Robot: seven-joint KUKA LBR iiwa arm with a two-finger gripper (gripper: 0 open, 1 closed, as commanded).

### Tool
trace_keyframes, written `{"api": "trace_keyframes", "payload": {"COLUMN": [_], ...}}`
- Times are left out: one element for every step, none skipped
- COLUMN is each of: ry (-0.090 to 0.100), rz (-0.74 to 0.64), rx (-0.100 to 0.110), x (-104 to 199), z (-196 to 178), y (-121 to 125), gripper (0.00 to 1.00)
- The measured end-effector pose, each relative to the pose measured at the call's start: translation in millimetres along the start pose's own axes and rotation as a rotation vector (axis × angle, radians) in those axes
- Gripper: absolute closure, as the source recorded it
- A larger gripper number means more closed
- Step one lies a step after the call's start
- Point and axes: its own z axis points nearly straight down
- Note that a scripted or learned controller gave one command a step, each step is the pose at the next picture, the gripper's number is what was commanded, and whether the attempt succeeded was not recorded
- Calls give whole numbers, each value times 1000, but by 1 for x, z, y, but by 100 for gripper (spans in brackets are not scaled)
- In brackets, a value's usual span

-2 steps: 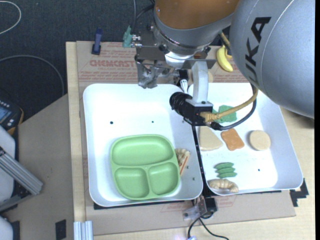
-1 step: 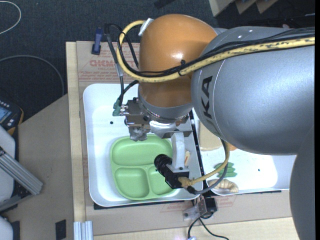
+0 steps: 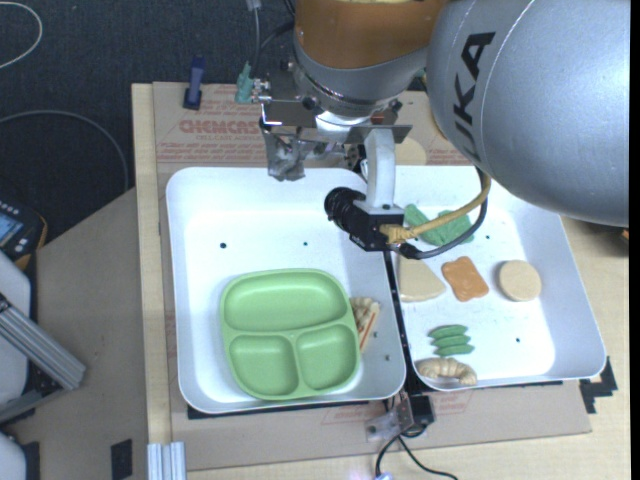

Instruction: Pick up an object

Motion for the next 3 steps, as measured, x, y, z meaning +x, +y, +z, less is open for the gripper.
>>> {"api": "trace_keyframes", "payload": {"ry": [-9, 2, -5], "rz": [1, 4, 5], "rx": [30, -7, 16], "x": [0, -25, -46], "z": [112, -54, -23], "y": [-59, -8, 24], "gripper": [100, 100, 100]}}
